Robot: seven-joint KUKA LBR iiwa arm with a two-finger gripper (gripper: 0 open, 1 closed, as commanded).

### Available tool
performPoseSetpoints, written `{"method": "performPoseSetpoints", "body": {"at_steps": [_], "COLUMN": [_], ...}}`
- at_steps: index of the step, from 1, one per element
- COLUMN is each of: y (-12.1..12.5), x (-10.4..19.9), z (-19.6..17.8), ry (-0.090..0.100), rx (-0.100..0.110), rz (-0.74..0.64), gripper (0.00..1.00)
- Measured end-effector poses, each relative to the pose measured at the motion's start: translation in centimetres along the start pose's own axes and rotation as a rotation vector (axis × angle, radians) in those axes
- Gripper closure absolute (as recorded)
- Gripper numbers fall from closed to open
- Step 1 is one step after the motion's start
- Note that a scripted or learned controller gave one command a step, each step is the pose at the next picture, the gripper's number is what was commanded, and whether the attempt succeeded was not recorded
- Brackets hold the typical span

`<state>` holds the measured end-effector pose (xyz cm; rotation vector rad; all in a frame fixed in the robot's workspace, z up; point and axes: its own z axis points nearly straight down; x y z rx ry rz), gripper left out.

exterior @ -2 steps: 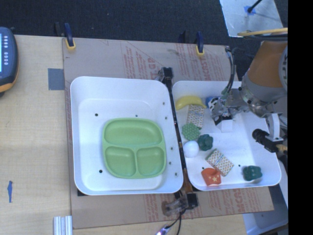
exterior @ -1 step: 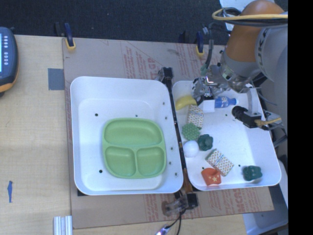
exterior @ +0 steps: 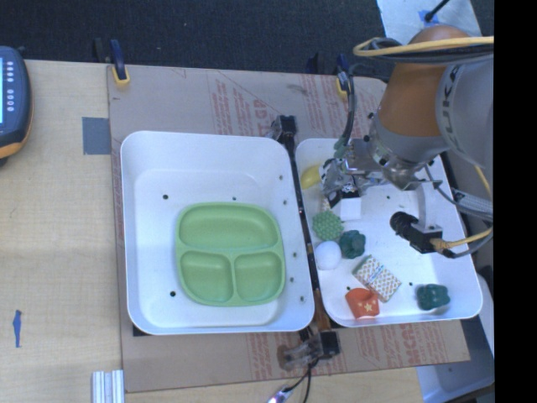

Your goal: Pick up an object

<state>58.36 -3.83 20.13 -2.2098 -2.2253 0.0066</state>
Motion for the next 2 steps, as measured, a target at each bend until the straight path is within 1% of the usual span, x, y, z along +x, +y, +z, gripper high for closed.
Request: {"method": "performPoseSetpoints", "body": {"at_steps": [1, 2], "y": [-1.6, -1.9], "x": [2.3, 5.5], "z": [-1.8, -4.6], "ry": [0.0, 0.0], "rx": [-0.002, -0.006], "rz": [0.001, 0.0], "gripper": [1.0, 1.0]}}
